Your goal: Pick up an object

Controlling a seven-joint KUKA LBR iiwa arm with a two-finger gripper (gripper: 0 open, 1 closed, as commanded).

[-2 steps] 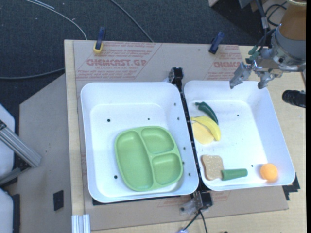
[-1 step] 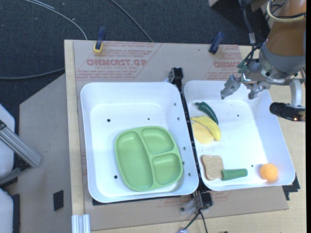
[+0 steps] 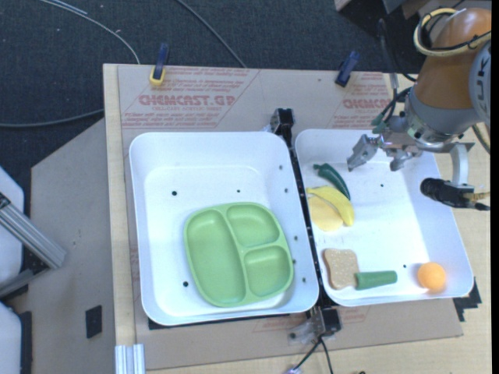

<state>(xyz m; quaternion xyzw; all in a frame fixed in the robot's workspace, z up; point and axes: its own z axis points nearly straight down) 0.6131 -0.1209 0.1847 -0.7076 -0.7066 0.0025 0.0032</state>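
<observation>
Dark carpet with loose cables surrounds a table [image 3: 195, 92] topped by a printed board, and two shallow white bins sit on it side by side so that things can be moved from one to the other. At nine o'clock lies the left bin [image 3: 156, 162], which carries a green divided tray [image 3: 238, 252] flat on its floor, toward its six o'clock edge.

At three o'clock lies the right bin [image 3: 437, 232], where the pickable things are gathered. A dark green pepper [image 3: 333, 179] rests near its ten o'clock corner, just beside a yellow banana [image 3: 331, 207] that lies against the inner wall. Toward six o'clock a slice of bread [image 3: 341, 267] lies flat, touching a green cylinder [image 3: 376, 280] on its three o'clock side. An orange [image 3: 431, 276] sits apart near the five o'clock corner, well clear of the rest.

The arm comes in from three o'clock, and the gripper [image 3: 386, 154] hangs over the twelve o'clock part of the right bin. Its fingers [image 3: 360, 154] stand spread apart with nothing between them, apparently ready to close on something. The pepper is the nearest thing, toward eight o'clock of the gripper, so I judge it the likeliest target; nothing is lifted yet.
</observation>
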